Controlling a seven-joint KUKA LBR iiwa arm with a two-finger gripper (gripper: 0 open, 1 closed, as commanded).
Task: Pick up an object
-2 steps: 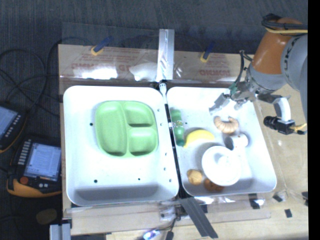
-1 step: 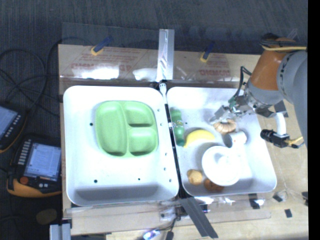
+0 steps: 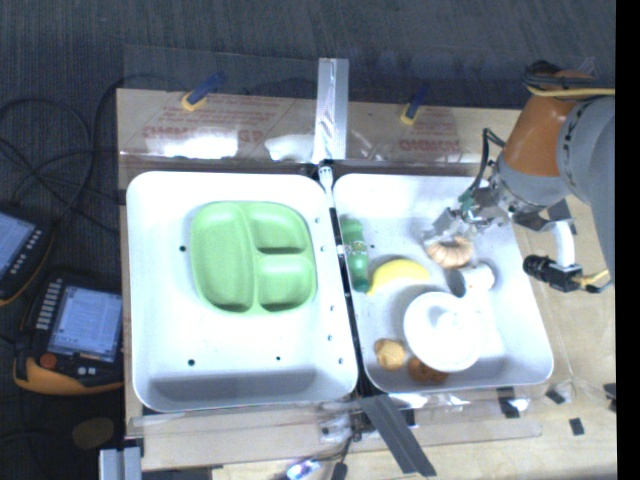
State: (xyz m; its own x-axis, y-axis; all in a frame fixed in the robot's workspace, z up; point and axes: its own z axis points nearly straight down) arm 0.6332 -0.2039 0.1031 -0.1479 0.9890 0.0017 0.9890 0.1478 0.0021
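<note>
A smooth green plastic tray (image 3: 253,255) with three dips lay in the left bin (image 3: 150,368). In the right bin (image 3: 535,363), the gripper (image 3: 462,224) hung just above a small bumpy brown pastry (image 3: 450,253) in the upper middle. Nearby lay a curved yellow banana (image 3: 392,271) and a round white bowl (image 3: 447,330). The grip was too blurry to tell

Bins (image 3: 150,298): smooth, glossy white plastic.
Divided tray (image 3: 252,256): matt green plastic.
Bench (image 3: 140,118): bare brown wood.
Banana (image 3: 397,272): smooth yellow skin.
</note>
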